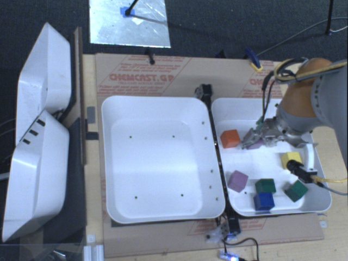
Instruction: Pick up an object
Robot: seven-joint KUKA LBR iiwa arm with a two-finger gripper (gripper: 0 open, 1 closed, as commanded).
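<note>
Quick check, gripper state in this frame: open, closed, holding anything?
Gripper: cannot be told; it sits low in the right bin just right of the orange block, with nothing visibly held.

Two white bins (157, 105), seemingly smooth, faintly glossy plastic, are seen on a printed cardboard sheet (141, 75) of matt brown finish. A crinkled, reflective silver foil sheet (130, 23) is laid on dark, rough-textured flooring (43, 4). The small coloured blocks, among them an orange one (230, 138), are rendered matt; the arm (321, 99) shows smooth grey casing.
</note>
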